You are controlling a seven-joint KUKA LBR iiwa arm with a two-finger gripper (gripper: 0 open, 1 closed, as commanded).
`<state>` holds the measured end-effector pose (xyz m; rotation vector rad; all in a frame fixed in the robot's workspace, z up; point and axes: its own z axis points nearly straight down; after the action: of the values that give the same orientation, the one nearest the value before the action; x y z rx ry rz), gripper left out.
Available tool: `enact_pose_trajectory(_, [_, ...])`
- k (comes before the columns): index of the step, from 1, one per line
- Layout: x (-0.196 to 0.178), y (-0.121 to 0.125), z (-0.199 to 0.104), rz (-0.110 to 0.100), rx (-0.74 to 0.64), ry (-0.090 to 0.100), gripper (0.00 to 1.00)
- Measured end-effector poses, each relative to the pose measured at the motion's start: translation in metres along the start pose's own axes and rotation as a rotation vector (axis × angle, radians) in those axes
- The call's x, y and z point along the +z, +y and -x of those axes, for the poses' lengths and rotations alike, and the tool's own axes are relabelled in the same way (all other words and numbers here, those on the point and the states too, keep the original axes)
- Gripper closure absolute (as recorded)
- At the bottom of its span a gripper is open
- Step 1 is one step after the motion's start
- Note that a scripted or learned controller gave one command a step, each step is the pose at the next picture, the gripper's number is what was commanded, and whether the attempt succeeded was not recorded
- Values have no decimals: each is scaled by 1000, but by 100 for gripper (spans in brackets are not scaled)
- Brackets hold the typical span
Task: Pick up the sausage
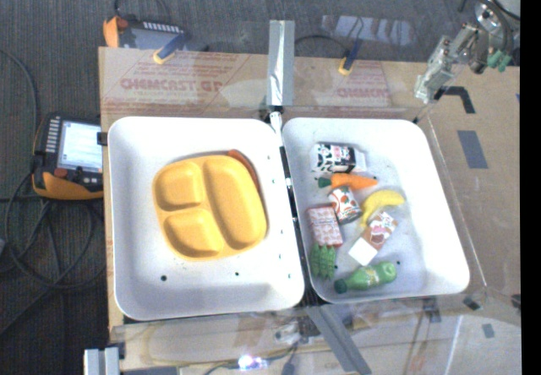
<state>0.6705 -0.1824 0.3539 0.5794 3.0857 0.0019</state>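
We're looking for the sausage [243, 160], and our best guess is that reddish-brown sliver peeking out past the far right edge of the yellow divided tray [210, 204], tucked mostly beneath it in the left bin [127, 280]. Over in the right bin [439, 247] we've got a jumble: a cow-patterned carton [336, 157], a carrot [353, 182], a banana [382, 202] and a green vegetable [367, 277] at the near edge. The gripper [433, 82] hangs well apart, above the bench beyond the right bin's far corner. Whether it's open or closed we cannot tell from here.
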Motion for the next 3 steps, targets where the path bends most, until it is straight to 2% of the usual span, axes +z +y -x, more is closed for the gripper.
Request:
enact_pose_trajectory(1, [-79,26,-23,0,-113,0,100])
enact_pose_trajectory(2, [-14,9,-35,2,-583,2,100])
enact_pose_trajectory(3, [37,12,-5,1,-660,1,100])
